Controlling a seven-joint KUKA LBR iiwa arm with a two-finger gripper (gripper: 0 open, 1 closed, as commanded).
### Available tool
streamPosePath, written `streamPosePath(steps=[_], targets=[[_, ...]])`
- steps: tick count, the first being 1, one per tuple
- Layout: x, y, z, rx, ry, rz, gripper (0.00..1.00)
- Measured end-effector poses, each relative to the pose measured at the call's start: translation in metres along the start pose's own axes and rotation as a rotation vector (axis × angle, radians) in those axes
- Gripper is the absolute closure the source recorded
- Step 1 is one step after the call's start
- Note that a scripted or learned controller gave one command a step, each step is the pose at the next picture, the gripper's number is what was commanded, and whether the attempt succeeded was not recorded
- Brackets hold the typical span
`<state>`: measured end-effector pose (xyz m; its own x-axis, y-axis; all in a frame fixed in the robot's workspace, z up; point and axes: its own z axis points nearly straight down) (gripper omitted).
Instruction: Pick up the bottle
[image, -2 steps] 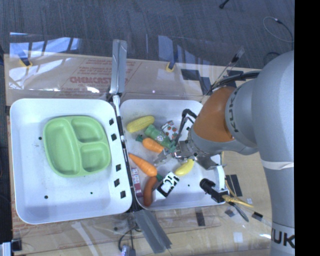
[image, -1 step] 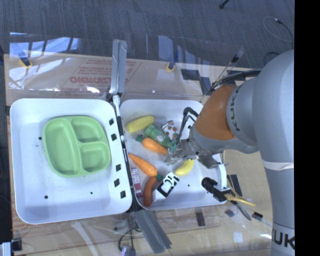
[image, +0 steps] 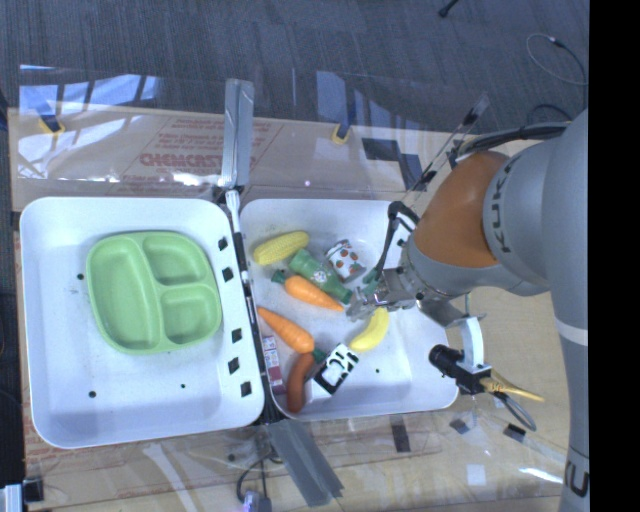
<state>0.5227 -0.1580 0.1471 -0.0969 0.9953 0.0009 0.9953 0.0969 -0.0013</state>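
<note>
While lowered over the right shallow white bin (image: 425, 385), two-finger gripper (image: 375, 297), grip state impossible to tell. Just beside it, green plastic bottle (image: 318, 271), lying flat between yellow corn cob (image: 281, 246) and orange carrot (image: 312, 292); label unreadable. Behind, clear plastic sheet (image: 180, 145) with red lettering, partly "CHEMCAST". Beyond, dark carpet (image: 300, 40).

We saw a dark grey carpeted floor (image: 300, 40) running across the top of the view, with a thin cable (image: 560, 50) looping over it at the upper right. Below it lay a light wooden bench (image: 545, 340) covered by a clear plastic sheet (image: 130, 140) that caught pale blue glare from overhead light near its left corner.
</note>
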Motion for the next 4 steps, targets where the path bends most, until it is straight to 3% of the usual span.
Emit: streamPosePath(steps=[1, 2, 3, 4], targets=[[-0.036, 0.040, -0.104, -0.002, -0.002, 0.002, 1.00], [-0.051, 0.109, 0.055, -0.001, -0.001, 0.074, 1.00], [-0.064, 0.129, -0.098, -0.003, -0.002, 0.019, 1.00], [-0.065, 0.129, -0.134, -0.002, -0.001, 0.048, 1.00]])
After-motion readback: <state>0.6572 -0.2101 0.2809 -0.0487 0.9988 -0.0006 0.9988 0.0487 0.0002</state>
